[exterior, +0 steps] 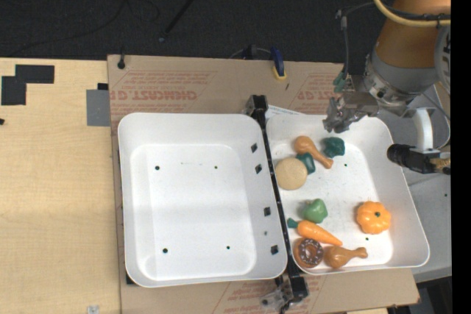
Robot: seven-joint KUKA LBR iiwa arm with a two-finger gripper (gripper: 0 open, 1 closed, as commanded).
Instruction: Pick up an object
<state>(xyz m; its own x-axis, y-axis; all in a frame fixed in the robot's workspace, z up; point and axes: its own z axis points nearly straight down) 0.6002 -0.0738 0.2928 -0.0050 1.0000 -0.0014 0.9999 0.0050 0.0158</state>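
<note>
Gripper point(340, 121) hovers at the right bin's point(412, 232) back edge; can't tell finger state. I'd drop straight onto the teal toy point(335, 145).

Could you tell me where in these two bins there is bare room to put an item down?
The left white bin is bare throughout. In the right white bin, bare floor lies between the teal toy and the orange toy pumpkin. Its front-left corner is crowded around the orange toy carrot.

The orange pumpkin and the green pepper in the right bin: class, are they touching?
Apart. The camera view shows bare white bin floor between the orange pumpkin and the green pepper; the pumpkin sits alone toward the right bin wall.
</note>
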